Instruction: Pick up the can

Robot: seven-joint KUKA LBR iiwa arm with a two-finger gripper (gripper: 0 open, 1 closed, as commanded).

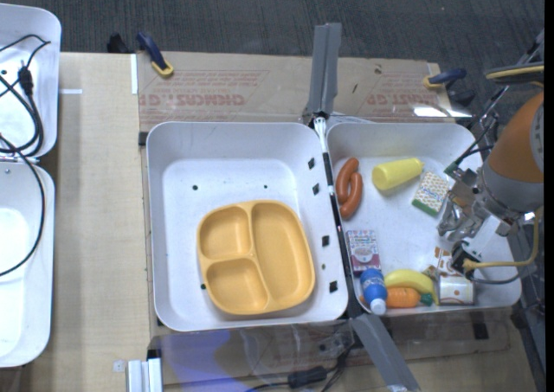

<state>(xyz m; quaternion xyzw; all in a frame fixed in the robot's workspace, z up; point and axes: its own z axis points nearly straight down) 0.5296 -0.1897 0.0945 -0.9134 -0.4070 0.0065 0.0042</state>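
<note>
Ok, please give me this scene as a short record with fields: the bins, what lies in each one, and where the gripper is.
left bin: holds a yellow divided plate
right bin: hot dog, yellow cup on its side, small green box, carton, blue-capped bottle, banana, carrot
can: cannot tell which item it is
gripper: over the right bin's right side, nothing seen between the fingers

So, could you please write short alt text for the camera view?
The grey arm's gripper hangs over the right white bin near a blue-capped can, a yellow plastic banana, a yellow cup and a red sausage. The left white bin holds a yellow three-compartment plate.
</note>
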